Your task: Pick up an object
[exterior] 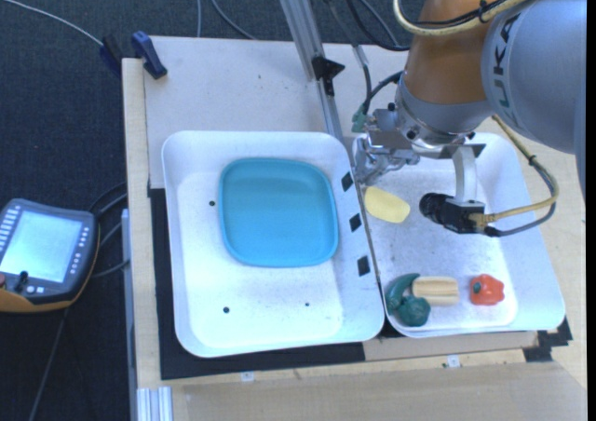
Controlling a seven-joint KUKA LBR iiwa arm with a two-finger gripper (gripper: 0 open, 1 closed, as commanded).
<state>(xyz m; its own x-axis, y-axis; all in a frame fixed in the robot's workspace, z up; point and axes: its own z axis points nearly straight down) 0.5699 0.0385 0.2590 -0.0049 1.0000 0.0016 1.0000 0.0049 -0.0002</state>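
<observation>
Yellow and soft-looking, the banana-shaped toy lies in the right bin, just below the gripper. I cannot tell how the gripper is set. Nothing is picked yet, I think. Next it must drop down onto the toy. Big letters "KU" show on the arm.

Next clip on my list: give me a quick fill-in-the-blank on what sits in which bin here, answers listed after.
1. The blue plate lies in the ____ bin as the camera sees it.
2. The pale yellow object lies in the right bin, just below the ____.
3. At the right bin's near edge, the tan block lies between the green object and the ____ object.

Missing words: left; pincer; red
</observation>
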